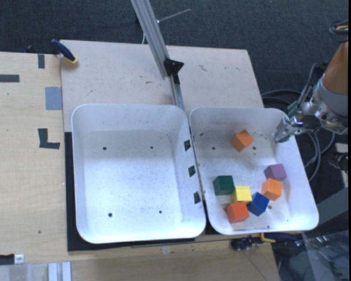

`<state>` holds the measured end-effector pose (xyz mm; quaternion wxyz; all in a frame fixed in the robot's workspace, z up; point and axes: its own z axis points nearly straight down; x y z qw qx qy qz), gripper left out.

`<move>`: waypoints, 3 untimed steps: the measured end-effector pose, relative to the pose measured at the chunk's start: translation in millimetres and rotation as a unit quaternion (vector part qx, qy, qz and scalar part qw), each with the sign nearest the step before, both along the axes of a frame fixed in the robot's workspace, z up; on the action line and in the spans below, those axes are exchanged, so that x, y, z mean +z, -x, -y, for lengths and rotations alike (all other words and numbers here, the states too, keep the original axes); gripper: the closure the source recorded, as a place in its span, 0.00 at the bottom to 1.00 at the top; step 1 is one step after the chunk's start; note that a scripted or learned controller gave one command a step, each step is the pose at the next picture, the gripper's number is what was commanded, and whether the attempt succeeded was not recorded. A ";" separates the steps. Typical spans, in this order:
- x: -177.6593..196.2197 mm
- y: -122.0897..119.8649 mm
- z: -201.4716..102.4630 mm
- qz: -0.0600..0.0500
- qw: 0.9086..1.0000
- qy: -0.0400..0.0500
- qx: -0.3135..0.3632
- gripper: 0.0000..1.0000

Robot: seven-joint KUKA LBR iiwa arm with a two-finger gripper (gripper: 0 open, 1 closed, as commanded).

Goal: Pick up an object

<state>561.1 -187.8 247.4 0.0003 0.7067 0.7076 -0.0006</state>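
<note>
The nearest cube to my hand [282, 131] is an orange cube [241, 140], lying tilted on the floor of the right bin [298, 215], to the view's left of my hand and apart from it. Further down the same bin sit 6 more cubes in a loose cluster: a purple cube [275, 171], a second orange cube [272, 188], a blue cube [258, 204], a yellow cube [242, 193], a green cube [223, 185] and a red-orange cube [237, 212].

My hand hangs over the right bin's upper right rim, holding nothing that I can see; whether it is wide or narrow I cannot tell.

The left bin [82, 157] sits beside it on the pale wooden counter [111, 69], which carries grey tape marks [54, 98]. A slanted metal rail [152, 31] crosses above the bins.
</note>
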 end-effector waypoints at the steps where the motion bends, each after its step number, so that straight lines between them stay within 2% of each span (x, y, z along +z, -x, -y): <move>1: 47.9 -1.0 -0.2 0.002 1.000 0.000 0.000 1.00; 2: 40.3 -14.9 -57.4 0.000 1.000 -0.001 0.003 1.00; 3: 39.5 -16.1 -117.3 0.000 1.000 -0.001 0.003 1.00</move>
